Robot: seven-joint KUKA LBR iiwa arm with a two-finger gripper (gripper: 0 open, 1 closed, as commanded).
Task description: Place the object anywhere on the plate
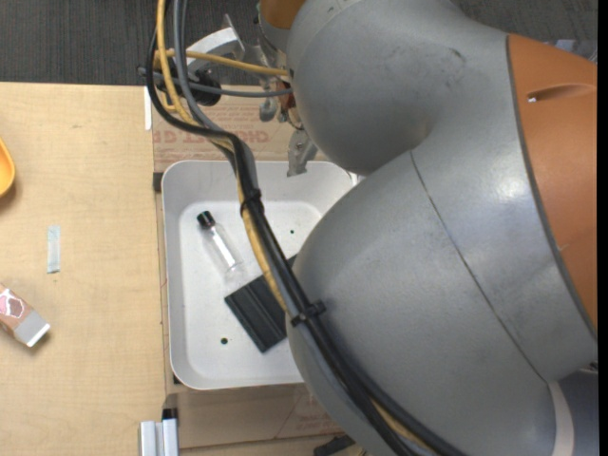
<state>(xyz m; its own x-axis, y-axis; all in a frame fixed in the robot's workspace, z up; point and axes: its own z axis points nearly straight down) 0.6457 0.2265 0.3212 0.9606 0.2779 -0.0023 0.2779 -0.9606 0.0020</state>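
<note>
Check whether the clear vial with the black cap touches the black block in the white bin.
Cannot tell. In the camera view the vial's lower end sits right beside the black block's upper corner in the white bin, with no plain gap or contact visible.

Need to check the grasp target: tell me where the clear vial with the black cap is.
The clear vial lies in the white bin, toward its left half in the camera view, black cap pointing up-left. The black block lies just below it and the cable bundle runs just to its right.

Smooth white plastic bin (180, 255), clear, perhaps glass vial (218, 245), matt black block (255, 313).
</note>
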